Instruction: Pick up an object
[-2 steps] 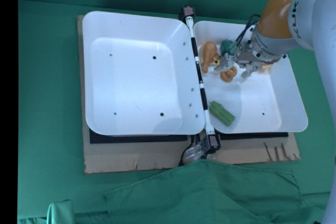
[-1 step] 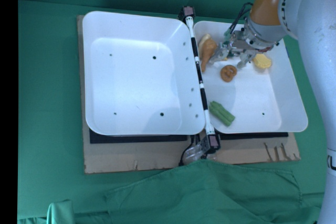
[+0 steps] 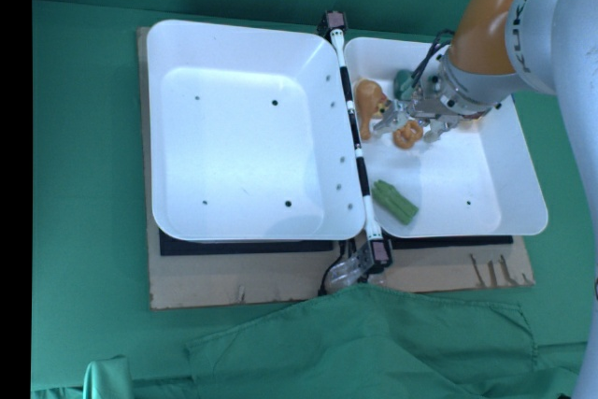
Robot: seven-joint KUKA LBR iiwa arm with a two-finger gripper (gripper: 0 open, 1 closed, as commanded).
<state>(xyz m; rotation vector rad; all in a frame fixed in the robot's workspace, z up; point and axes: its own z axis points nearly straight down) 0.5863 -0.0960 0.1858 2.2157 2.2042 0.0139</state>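
Gripper [image 3: 404, 120] low in the right bin [image 3: 505, 201], grip state indiscernible, orange object [image 3: 407, 135] at its tip, second orange piece [image 3: 368, 100] beside divider rod [image 3: 353, 131], green bench cloth [image 3: 84, 154]

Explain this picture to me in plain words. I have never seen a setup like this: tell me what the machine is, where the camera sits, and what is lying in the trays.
This is one picture from a fixed camera above a bench, looking down at a slant. The grey machine with the orange band is a robot arm reaching in from the right. At its end is its tool, two fingers for picking things up. Two shallow white bins sit side by side: the left bin and the right bin. In the right bin lie an orange object, a smaller orange piece right under the tool, a green object nearer the front, and something dark green partly hidden by the tool. I cannot tell whether anything is held.
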